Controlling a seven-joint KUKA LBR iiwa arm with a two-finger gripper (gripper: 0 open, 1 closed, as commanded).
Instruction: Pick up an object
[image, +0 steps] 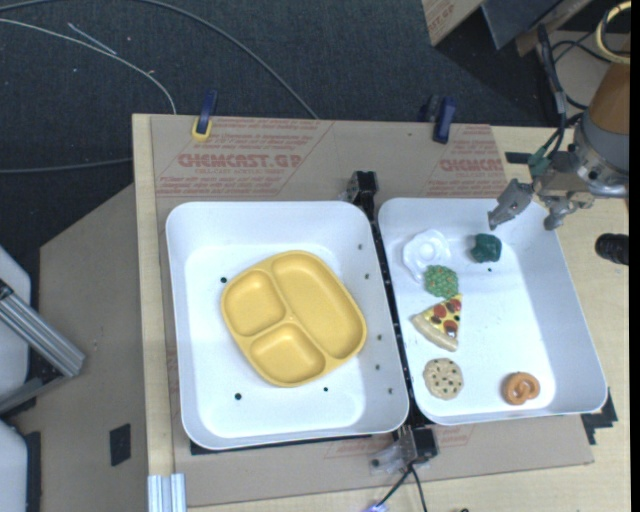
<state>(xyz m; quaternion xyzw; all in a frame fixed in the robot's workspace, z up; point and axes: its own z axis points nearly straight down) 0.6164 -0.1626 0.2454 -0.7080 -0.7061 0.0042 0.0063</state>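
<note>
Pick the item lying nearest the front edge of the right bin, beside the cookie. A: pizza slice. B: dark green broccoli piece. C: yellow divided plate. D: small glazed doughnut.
D: the small orange-brown glazed doughnut lies in the right white bin beside the round chocolate-chip cookie, near its front edge.

- A dark green broccoli piece (486, 248) lies near the far end of the right bin (570, 300).
- A white fried egg (426, 249) rests flat to its left.
- A bumpy green patch of a toy (441, 280) lies just beside the egg, on its near side.
- A pizza slice (441, 323) lies flat, touching that green toy.
- A speckled cookie (442, 378) lies near the front edge.
- A glazed doughnut (520, 388) sits to the cookie's right, well apart from it.
</note>
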